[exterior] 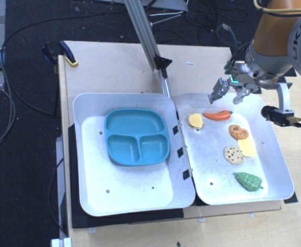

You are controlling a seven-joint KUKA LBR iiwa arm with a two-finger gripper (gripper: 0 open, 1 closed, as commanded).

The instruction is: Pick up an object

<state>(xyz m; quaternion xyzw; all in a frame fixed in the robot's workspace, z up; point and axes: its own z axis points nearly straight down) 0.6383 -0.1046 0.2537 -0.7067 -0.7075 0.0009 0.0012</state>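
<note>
Pepper (217, 115), red-orange and long, lies in the right bin (273, 153) near its far edge, just below the gripper (227, 90), and it looks like the closest thing for the arm to take. It seems to be a small plastic toy, so I judge it light, stiff and rather smooth; it can roll or slip if the fingers close on its tapered end, so the best hold is across the thick middle of its body. The fingers seem spread apart with nothing between them, and they hang above the bin's far edge without touching the pepper. Other toy foods lie in the same bin: a yellow piece (195, 120) just left of the pepper, a pretzel (238, 132), a cheese slice (247, 147) touching the pretzel, a cookie (233, 155) and a green piece (249, 181) near the front corner. The cookie and the cheese are flat and probably hard to get under. The left bin (88, 153) holds a blue tray (137, 137) with three compartments. No brand, label or readable writing can be made out on the toys, the bins or the desk (109, 60).
</note>
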